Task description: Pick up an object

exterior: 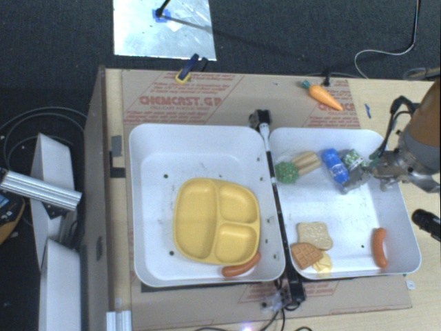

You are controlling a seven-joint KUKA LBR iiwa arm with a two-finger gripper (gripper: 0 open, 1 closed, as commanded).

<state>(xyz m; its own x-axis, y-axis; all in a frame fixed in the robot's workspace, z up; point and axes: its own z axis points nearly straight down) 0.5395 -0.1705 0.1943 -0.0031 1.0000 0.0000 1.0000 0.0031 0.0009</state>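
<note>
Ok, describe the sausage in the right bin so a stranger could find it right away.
Start at the right bin, the one the arm reaches over. Go to its near right corner, where the sausage lies alone, pointing away from you. The other sausage lies in the left bin against the yellow tray.

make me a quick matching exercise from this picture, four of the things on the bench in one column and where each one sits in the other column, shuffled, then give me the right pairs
Things:
1. yellow divided plate
2. toy carrot
3. blue object
4. toast slice

Places:
A. on the cardboard behind the right bin
B. right bin, front, near the divider
C. left bin, middle
D. right bin, back part, beside the gripper

Pairs: 1-C, 2-A, 3-D, 4-B
</note>
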